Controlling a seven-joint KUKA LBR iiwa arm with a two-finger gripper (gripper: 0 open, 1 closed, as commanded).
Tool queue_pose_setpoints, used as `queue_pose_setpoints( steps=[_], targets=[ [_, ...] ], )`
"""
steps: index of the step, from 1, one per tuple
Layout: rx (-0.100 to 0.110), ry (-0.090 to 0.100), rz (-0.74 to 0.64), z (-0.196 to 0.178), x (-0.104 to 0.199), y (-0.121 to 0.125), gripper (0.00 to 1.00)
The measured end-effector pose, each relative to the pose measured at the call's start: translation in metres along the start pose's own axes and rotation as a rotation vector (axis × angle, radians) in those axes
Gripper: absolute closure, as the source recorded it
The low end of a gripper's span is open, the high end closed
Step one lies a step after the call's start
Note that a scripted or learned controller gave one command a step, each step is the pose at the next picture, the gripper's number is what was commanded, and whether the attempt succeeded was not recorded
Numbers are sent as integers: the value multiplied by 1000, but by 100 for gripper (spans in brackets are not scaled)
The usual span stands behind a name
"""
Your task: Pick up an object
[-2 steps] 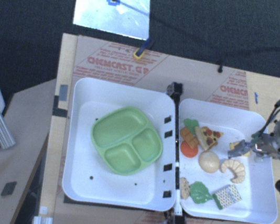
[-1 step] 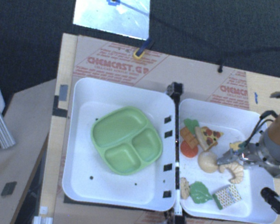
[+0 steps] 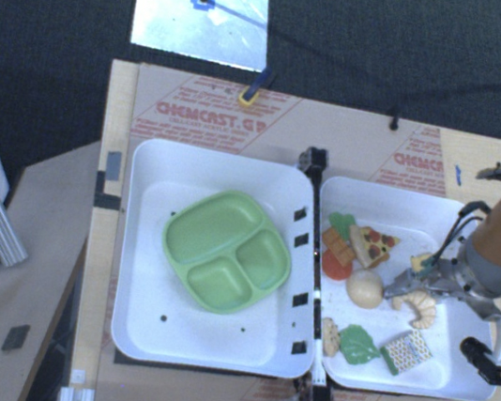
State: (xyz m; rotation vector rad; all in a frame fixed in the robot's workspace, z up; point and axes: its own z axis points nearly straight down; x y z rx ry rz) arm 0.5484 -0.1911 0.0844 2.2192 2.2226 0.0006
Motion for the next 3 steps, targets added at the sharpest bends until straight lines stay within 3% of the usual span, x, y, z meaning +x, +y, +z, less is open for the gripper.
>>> queue_pose_setpoints(
  steps=[1, 3],
  targets=[
    [-3, 0, 0, -11, 0, 1, 100],
    [-2, 0, -3, -124, 8, -8, 100]
  ],
)
